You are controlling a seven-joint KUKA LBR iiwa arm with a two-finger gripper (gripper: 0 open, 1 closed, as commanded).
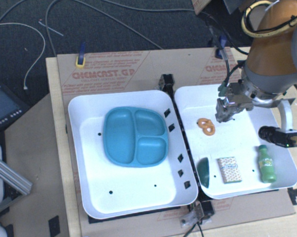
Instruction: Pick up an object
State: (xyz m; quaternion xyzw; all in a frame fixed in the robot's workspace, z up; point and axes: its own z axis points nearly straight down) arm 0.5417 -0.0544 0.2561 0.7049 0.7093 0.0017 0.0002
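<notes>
The cardboard-topped bench (pixel 133 65) bears two white bins side by side: left bin (pixel 90 162), right bin (pixel 243 143).

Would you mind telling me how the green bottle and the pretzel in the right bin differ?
The green bottle is far larger than the pretzel. The bottle is green and lies near the bin's right wall; the pretzel is orange-brown, looped, and lies just left of the gripper. Both rest in the right bin.

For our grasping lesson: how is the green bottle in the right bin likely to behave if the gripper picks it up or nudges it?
The green bottle lies on its side, so a sideways nudge would probably roll it. Its rounded, seemingly plastic body may slip between fingers. It looks small, so likely light and fairly stiff.
</notes>
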